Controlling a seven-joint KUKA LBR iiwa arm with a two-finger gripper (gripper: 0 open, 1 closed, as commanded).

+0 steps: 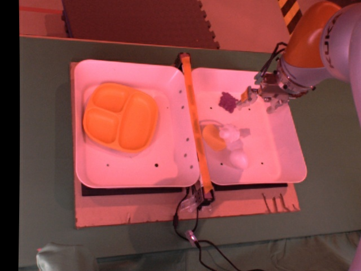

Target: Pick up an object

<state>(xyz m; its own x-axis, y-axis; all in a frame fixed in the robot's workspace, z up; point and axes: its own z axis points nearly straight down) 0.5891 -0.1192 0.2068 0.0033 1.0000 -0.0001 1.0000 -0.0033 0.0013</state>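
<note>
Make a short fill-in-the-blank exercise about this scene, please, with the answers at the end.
1. The orange tray lies in the ____ bin.
2. The tray has ____ compartments.
3. The purple item lies in the same bin that the ____ hovers over.
4. The divider between the bins is ____ in colour.

Answers: left; three; gripper; orange
</note>
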